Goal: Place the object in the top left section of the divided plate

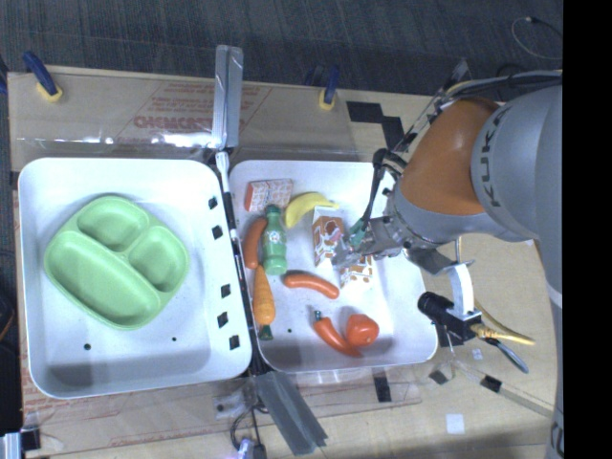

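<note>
grey arm (478, 175) is lowered at right of frame; gripper (361, 247) poised over carton (356, 268), opening cannot be told; divided plate (115, 259) sits left.

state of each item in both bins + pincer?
Green plate: left bin, sections bare.
Banana: lying flat.
Green bottle: on its side.
Carrot: lying flat.
Sausage: lying flat.
Red pepper: lying flat.
Carton: beside the pincer.
Pincer: low over right bin.

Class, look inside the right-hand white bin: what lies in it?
In the right bin: a banana, green bottle, carrot, sausage, red pepper and printed cartons. The arm covers its right side.
</note>
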Robot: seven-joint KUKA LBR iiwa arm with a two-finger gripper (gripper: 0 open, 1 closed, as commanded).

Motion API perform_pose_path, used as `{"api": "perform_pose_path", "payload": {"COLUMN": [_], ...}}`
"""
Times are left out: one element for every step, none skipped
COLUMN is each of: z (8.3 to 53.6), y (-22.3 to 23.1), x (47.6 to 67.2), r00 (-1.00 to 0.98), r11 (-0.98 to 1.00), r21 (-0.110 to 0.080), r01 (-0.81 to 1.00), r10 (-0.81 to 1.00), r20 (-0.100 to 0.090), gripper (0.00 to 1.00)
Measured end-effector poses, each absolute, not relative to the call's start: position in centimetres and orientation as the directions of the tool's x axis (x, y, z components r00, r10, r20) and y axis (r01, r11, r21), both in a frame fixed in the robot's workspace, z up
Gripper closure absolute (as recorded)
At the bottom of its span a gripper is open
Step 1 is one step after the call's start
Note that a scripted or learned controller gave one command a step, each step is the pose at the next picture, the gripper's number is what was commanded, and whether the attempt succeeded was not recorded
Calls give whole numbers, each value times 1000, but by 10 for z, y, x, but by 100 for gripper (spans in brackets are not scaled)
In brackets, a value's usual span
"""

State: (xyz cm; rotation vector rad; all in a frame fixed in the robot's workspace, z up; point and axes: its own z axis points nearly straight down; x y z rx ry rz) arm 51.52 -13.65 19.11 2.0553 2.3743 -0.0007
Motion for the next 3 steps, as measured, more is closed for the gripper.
{"api": "perform_pose_path", "payload": {"z": [192,192,201], "y": [-68,15,93], "x": [566,590,555], "r00": [-500,-460,-687], "r11": [500,460,687], "r21": [0,-1,-3], "r01": [866,888,726], "r10": [866,888,726], "r20": [-1,0,2], "gripper": [100,100,100]}}
